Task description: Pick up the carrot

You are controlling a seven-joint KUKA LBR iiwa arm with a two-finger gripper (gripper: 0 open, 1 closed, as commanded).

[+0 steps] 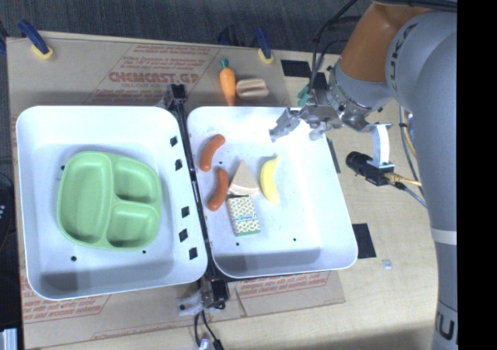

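Camera view, left to right: a green divided plate (109, 199) lies in the left bin (31, 185); the carrot (227, 83) rests above the right bin (326, 216), outside it; the gripper (299, 123) hovers upper right, fingers apart, gripping nothing.

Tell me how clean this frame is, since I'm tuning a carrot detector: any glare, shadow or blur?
Camera view: even, soft light; the carrot is sharp, lying on the cardboard beyond the right bin. That bin's white floor is bright, nearly washed out. Soft shadows lie along the near inside wall of each bin. The gripper looks slightly soft.
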